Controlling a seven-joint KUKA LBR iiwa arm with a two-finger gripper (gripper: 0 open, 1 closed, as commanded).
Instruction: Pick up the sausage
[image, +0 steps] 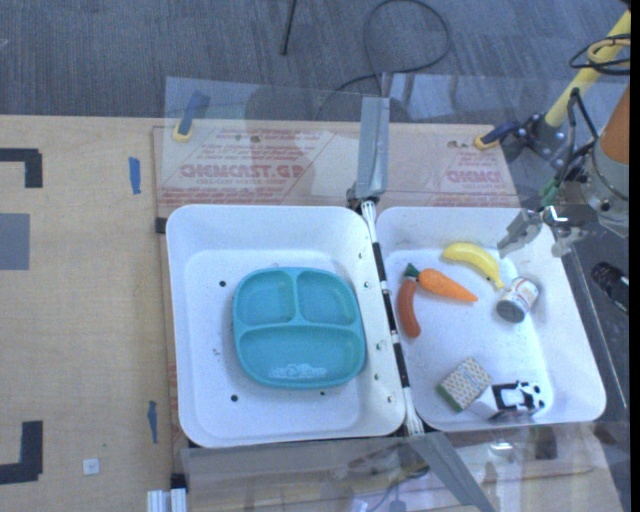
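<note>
One sausage (409, 307), reddish-brown, short, lying lengthwise beside carrot (446, 285), gripper (540, 232) fingers apart, holding nothing.

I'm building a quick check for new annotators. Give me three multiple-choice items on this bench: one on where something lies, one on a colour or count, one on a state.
1. Where does the sausage lie?
A. In the right bin, near its left wall
B. On the teal plate
C. On the bench outside the bins

2. How many compartments does the divided plate in the left bin have?
A. Two
B. Three
C. Five

3. How does the small can rest?
A. Upright on its base
B. Tipped on its side
C. Stacked on the banana

Key: 1 A, the reddish-brown sausage lies by the wall of the right bin, just left of the carrot. 2 B, two small sections sit above one wide one. 3 B, the can's round end faces sideways, below the banana.
</note>
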